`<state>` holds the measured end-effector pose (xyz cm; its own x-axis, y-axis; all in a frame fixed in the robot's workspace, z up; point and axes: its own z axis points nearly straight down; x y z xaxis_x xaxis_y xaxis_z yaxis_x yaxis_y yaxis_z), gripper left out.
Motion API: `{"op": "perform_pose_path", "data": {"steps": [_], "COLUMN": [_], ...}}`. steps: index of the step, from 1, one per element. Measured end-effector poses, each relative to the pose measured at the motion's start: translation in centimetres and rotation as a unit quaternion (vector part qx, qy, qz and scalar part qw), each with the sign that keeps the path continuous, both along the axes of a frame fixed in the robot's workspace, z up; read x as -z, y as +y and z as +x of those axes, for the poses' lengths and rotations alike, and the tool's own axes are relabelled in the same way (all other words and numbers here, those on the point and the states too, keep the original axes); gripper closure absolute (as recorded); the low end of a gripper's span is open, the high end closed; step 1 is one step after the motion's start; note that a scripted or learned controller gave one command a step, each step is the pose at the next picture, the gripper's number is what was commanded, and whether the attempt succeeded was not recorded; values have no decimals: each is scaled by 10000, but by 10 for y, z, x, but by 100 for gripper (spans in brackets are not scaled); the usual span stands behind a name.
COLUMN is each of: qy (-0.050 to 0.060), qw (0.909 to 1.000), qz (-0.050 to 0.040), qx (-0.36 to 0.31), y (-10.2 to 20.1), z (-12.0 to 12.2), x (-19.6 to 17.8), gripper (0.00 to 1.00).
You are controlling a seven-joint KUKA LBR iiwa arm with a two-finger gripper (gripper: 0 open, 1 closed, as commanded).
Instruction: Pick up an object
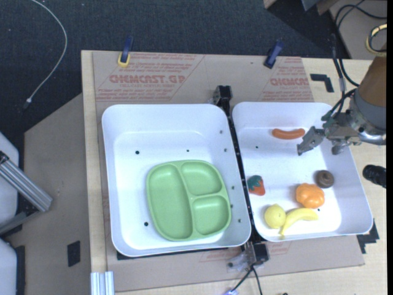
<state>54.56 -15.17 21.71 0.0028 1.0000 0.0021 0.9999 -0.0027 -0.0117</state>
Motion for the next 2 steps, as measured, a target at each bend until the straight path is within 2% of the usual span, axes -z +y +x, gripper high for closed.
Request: {"op": "perform_pose_path", "data": {"steps": [1, 2], "qy": [-60, -41], "qw": [10000, 10000], "qz": [-11, -5], "qx": [-15, -11], "y": [0, -1], "z": [3, -1], "x": [-6, 36], "gripper": [0, 0]}}
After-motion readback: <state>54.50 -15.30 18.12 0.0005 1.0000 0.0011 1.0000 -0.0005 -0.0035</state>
